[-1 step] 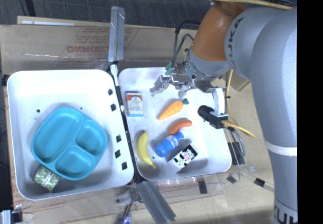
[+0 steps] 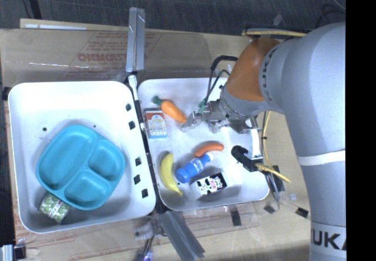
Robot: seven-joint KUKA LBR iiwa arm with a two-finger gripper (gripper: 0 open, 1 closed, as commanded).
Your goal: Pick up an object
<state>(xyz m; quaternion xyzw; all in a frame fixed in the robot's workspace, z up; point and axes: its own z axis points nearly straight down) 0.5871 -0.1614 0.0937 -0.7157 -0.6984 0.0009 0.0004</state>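
Orange carrot [image 2: 172, 110] with green top, lying in right bin [image 2: 176, 86]

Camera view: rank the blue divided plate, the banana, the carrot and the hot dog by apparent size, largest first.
1. blue divided plate
2. banana
3. carrot and hot dog: they look about alike, so I won't rank them.

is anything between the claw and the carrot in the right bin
Nothing visible. The claw sits just right of the carrot over bare right bin floor. The small carton lies below-left of the carrot, off that line.
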